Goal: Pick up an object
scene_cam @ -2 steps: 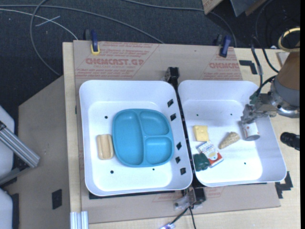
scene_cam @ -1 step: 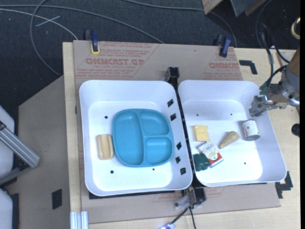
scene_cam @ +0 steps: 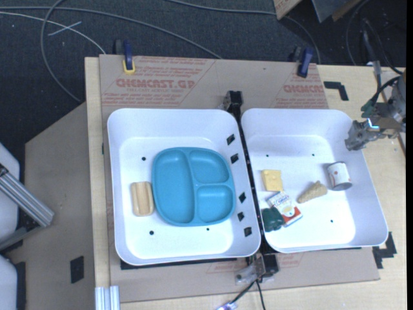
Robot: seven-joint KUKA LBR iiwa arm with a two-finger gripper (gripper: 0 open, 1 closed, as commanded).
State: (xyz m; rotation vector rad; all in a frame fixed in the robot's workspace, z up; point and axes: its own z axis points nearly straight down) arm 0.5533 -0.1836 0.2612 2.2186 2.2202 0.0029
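So the left white plastic bin (scene_cam: 122, 173) has a tan bread-like block (scene_cam: 142, 198) lying just left of a blue plastic divided plate (scene_cam: 192, 186). Nothing on the plate that can be made out.

The right white plastic bin (scene_cam: 361, 231) is where all the small stuff sits. Near the divider there's a flat yellow cheese-like square (scene_cam: 272, 179), below it a red-and-white packet (scene_cam: 284, 208) touching a dark green lump (scene_cam: 271, 220). A tan wedge-shaped piece (scene_cam: 312, 192) lies just right of those, and a small silver can on its side (scene_cam: 337, 175) is further right, a bit apart from everything.

The gripper (scene_cam: 359, 134) hangs over the far right corner of that bin, above the rim, with nothing in it that the view shows. Open or closed? Can't tell, it's too small and blurry.

Best bet for the pick is probably the can or the wedge, since they're closest to the arm and have space around them. The can could roll, so the arm should come straight down across its round sides. The packet and green lump are jammed together and look harder to grab cleanly.

The bins rest on a brown cardboard-covered bench (scene_cam: 168, 76) held by blue clamps (scene_cam: 128, 54) on the far edge. Dark carpet with loose grey cables (scene_cam: 71, 24) lies behind.
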